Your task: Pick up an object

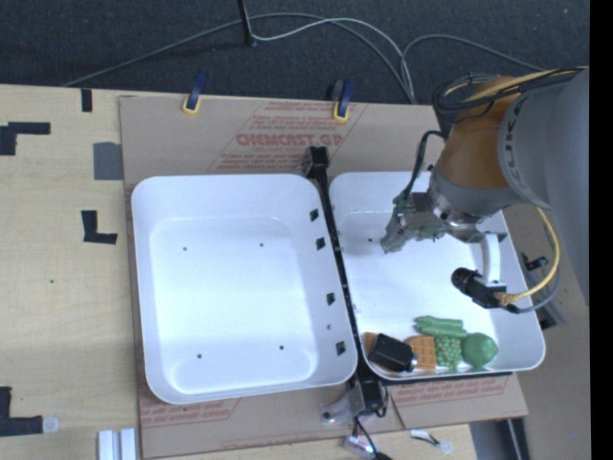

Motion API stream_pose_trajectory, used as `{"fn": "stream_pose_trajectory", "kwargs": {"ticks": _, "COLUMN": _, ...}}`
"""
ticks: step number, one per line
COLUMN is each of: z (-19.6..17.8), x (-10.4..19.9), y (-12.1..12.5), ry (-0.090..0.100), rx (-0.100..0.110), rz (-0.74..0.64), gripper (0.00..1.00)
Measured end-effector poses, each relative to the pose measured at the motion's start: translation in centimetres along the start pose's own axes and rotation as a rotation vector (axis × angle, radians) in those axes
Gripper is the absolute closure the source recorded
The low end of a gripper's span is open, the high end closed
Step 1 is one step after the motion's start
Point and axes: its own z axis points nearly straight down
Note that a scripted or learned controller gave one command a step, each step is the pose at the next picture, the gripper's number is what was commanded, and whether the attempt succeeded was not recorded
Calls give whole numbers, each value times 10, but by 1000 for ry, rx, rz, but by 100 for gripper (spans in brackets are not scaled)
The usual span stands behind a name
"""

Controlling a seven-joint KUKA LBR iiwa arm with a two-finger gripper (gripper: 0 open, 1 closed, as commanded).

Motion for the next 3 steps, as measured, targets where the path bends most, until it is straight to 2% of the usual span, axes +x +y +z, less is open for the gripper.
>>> {"fn": "stream_pose_trajectory", "kwargs": {"ticks": 2, "z": -112, "x": -3, "y": 2, "ry": 0, "rx": -1, "rz": 1, "gripper": 100}}
{"fn": "stream_pose_trajectory", "kwargs": {"ticks": 3, "z": -113, "x": 55, "y": 4, "ry": 1, "rx": 3, "rz": -4, "gripper": 100}}
